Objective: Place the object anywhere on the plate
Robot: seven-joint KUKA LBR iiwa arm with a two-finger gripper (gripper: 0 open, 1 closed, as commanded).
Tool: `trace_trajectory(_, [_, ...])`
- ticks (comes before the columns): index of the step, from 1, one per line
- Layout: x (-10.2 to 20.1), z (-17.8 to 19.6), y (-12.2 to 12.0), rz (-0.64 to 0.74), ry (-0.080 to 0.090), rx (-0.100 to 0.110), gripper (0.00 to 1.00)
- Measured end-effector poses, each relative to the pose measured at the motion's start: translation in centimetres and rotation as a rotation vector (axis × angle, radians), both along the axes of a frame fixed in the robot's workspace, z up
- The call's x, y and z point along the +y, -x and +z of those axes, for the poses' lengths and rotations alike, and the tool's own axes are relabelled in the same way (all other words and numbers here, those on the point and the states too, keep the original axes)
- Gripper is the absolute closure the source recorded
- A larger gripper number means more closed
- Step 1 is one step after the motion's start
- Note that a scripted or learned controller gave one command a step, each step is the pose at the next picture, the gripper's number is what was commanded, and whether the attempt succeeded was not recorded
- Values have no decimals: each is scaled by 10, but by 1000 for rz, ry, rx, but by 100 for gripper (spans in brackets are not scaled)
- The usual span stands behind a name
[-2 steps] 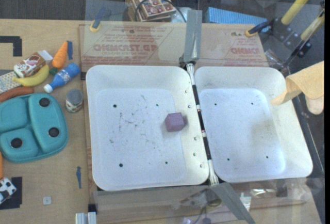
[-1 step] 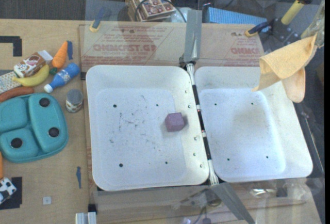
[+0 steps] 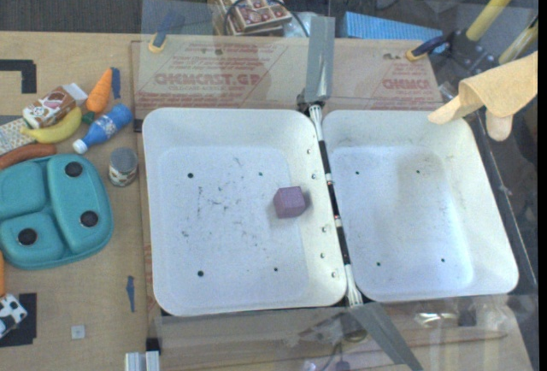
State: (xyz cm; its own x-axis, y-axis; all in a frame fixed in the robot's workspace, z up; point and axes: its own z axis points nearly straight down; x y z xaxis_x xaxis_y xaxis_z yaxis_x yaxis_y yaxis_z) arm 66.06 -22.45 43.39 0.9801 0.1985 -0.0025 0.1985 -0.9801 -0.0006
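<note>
Item: small purple foam cube [image 3: 290,202], lying right of centre in the shallow white left bin [image 3: 171,138]. Tool state: cannot tell. Step pending: grasp; next move calls for descent onto the cube.

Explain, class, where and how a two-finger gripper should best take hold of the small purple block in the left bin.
Probably from straight above, fingers closing on two opposite vertical sides of the purple block. It looks roughly cube-shaped and sits flat on the floor of the left bin, well away from the walls, so there is room on every side. It is slightly turned, so the wrist should rotate to match its faces.
</note>
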Motion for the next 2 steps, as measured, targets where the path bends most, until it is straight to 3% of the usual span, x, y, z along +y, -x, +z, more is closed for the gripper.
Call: trace_trajectory(2, [4,0,-2,14,0,2,100])
